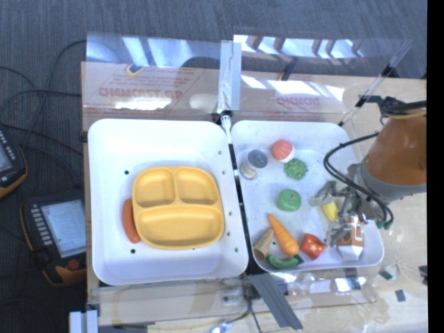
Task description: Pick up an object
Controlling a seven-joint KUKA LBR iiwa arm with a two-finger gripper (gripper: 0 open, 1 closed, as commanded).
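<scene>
Two white bins fill the bench; low in the right bin (309, 134), the gripper (341, 217) hangs spread and empty, a yellow piece (329, 210) just at its left, a small carton (352, 238) just below.

The bench (305, 96), apparently light wood, bears two white bins: the left bin (111, 186) and the right bin (312, 132), touching.

dark grey carpet (173, 5) surrounds the bench, black cables (35, 92) trailing left.
</scene>
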